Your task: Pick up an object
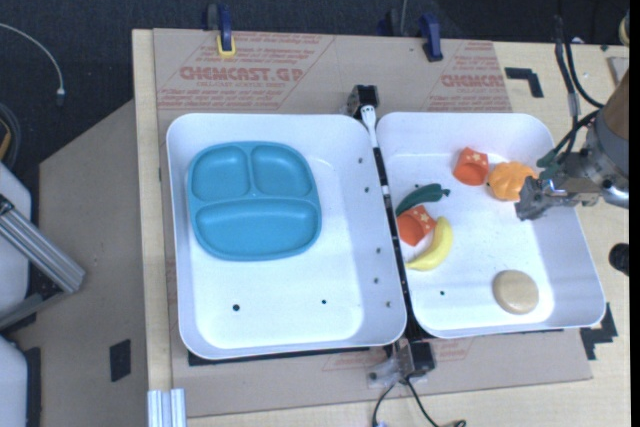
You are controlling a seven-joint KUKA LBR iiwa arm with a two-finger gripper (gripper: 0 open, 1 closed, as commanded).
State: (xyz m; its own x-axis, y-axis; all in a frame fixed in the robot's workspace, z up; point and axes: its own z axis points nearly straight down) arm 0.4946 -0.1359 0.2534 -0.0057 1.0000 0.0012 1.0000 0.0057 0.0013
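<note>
An orange piece (510, 179) is lying near the right bin's (470, 320) far right side, just beside a red-orange block (470, 166). The tool (532, 200) is hanging right next to it at the bin's right wall; how far open it is, I cannot tell. A banana (433, 249), red pepper (414, 223) and tan round object (516, 292) are also lying there. The left bin (290, 315) is holding a blue divided plate (255, 200) on the surface (160, 215).

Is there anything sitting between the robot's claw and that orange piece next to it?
Nothing visible does. The gripper sits right beside the orange piece in the right bin, with no other object between them.
</note>
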